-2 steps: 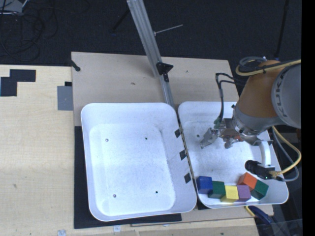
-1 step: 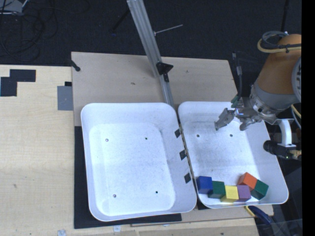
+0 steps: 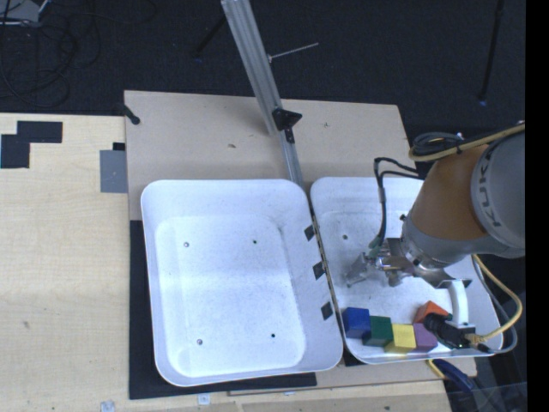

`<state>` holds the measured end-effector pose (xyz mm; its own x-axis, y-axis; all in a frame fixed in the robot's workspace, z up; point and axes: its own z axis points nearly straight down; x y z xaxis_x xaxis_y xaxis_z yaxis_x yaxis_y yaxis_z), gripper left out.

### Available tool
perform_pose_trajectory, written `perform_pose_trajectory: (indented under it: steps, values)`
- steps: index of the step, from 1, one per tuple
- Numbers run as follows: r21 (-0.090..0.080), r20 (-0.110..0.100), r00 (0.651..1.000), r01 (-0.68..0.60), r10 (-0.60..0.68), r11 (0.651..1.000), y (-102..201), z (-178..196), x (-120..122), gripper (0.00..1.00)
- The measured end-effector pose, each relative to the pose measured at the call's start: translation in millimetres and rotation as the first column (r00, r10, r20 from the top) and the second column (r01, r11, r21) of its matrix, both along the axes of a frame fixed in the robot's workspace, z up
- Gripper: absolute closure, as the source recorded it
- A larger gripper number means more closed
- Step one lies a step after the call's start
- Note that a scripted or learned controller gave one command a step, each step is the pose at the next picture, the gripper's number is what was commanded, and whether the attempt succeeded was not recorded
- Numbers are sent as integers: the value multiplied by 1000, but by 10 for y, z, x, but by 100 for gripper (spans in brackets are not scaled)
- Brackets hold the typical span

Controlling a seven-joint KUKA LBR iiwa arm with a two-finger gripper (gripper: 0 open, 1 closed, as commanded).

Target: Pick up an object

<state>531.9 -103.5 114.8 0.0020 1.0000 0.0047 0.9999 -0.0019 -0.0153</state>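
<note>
Gripper (image 3: 364, 269), finger state hidden, hangs over the shallow white right bin (image 3: 343, 204); small coloured plastic blocks (image 3: 390, 333) crowd its five-o'clock corner, where a grab risks jamming against the wall.

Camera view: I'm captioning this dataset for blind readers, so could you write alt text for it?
A grey arm with an orange band reaches from the right over the right bin, its tool above the bin floor. Blue, green, yellow, purple and orange blocks cluster along the bin's near edge. The left bin sits alongside.
</note>
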Motion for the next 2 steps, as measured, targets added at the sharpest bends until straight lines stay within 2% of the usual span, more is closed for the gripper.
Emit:
perform_pose_trajectory:
  steps: [1,2]
  values:
    - [-6,17,1000,-4,4,1000,-148,-201,929,0]
    - [-5,17,1000,2,-2,1000,-191,764,306,0]
